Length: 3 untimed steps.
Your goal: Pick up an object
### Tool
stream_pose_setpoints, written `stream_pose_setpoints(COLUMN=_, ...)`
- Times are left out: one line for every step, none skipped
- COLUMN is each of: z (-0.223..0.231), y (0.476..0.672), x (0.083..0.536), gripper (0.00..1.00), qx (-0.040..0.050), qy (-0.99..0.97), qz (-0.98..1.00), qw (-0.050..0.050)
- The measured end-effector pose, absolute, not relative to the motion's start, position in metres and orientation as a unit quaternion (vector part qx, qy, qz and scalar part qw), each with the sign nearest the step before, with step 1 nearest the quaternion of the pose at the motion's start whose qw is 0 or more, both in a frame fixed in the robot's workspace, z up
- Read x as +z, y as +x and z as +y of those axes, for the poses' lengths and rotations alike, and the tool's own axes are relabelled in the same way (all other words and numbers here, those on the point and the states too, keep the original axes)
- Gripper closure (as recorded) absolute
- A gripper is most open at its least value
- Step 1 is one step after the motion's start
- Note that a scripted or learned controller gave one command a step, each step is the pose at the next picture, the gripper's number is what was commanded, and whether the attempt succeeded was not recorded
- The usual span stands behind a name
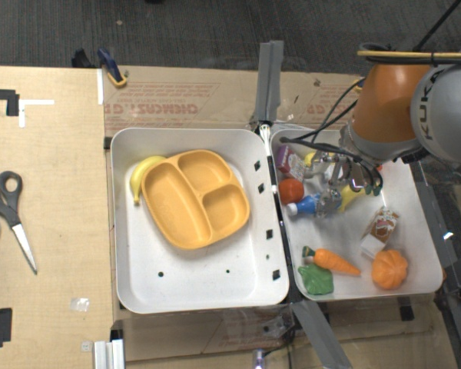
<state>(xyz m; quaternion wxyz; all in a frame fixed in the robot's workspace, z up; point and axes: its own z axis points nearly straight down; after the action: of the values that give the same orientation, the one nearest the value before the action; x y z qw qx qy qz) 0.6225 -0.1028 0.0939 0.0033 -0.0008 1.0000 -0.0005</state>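
My gripper (339, 192) hangs low in the right bin (422, 229), near its upper middle, under the orange wrist band. Its fingers reach down among a cluster of small toys: a blue and white bottle-like item (307, 205) just to its left, a red ball (291, 190) further left, and a yellow piece (352, 194) right beside the fingertips. Nothing is clearly seen between the fingers. An orange carrot (336, 261), a green leafy toy (316, 280), an orange pumpkin-like toy (389, 269) and a brown packet (383, 224) lie lower in the bin.
The left bin (138, 283) holds an orange divided plate (194, 197) with a yellow banana (140, 175) tucked under its left edge. Scissors (12, 214) lie on the wooden bench at far left. A grey divider (269, 83) rises between the bins at the back.
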Motion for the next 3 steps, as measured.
stream_pose_setpoints(z=-0.105, y=0.608, x=0.093, gripper=0.00, qx=-0.0001, qy=0.024, qz=1.000, qw=0.002)
stream_pose_setpoints(z=-0.098, y=0.570, x=0.092, gripper=0.00, qx=0.0000, qy=0.084, qz=0.996, qw=0.001)
stream_pose_setpoints(z=-0.101, y=0.555, x=0.092, gripper=0.00, qx=-0.0003, qy=0.096, qz=0.995, qw=0.001)
